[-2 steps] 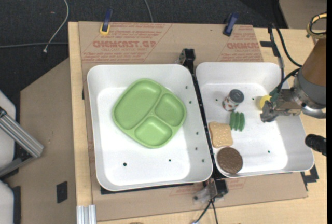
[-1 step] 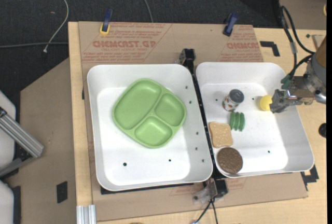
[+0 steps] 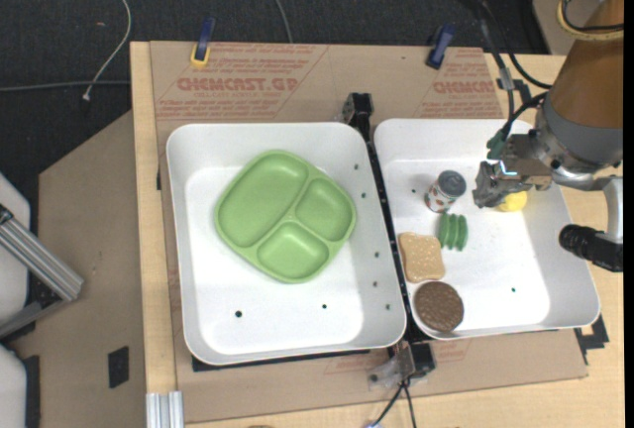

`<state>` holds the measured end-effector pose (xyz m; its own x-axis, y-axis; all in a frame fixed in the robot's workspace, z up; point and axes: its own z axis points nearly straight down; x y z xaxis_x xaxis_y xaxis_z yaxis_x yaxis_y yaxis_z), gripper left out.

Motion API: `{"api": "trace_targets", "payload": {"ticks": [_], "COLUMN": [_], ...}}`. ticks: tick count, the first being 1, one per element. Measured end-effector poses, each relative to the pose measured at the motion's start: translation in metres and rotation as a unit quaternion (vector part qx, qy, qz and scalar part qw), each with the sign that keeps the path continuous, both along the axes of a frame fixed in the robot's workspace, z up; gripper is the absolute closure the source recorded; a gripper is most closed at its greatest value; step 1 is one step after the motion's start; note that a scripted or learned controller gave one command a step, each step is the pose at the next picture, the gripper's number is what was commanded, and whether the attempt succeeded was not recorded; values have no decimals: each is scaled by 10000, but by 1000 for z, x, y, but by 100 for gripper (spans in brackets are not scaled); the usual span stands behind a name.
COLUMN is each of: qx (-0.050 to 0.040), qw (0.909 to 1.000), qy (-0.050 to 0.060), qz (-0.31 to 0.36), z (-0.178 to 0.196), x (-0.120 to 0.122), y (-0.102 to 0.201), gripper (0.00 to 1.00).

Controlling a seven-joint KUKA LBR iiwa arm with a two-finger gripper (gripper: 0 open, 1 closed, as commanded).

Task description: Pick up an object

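**Gripper low over a yellow object in the right bin**

Nearest the camera, at the front edge of the right bin (image 3: pixel 555 317), sits a round brown disc (image 3: pixel 438 305). Just behind it, touching or nearly so, lies a tan slice of bread (image 3: pixel 423 257). A little farther back is a small green ridged piece (image 3: pixel 454 231), and behind that a small can (image 3: pixel 445 190) with a grey top and a red-and-white side, tilted.

To the right of the can, the gripper (image 3: pixel 494 186) hangs low in the same bin. A yellow object (image 3: pixel 514 202) peeks out right beside its dark fingers, touching or almost touching them; whether it sits between them, and how wide they stand, cannot be told from this angle. The arm (image 3: pixel 589 89) comes in from the right, its orange band above the grey wrist, pointing steeply downward.

In the left bin (image 3: pixel 198 248) rests a green divided plate (image 3: pixel 285 215) with three compartments, turned at a slant.
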<state>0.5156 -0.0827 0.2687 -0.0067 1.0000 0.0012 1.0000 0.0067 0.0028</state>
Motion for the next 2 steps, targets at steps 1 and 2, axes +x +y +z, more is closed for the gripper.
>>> {"api": "trace_targets", "payload": {"ticks": [1,2], "qx": [9,3], "qw": [10000,10000], "qy": [30,21], "qz": [-2,-8], "z": [-18,-33], "x": [16,32], "y": [50,102], "gripper": [100,100]}}
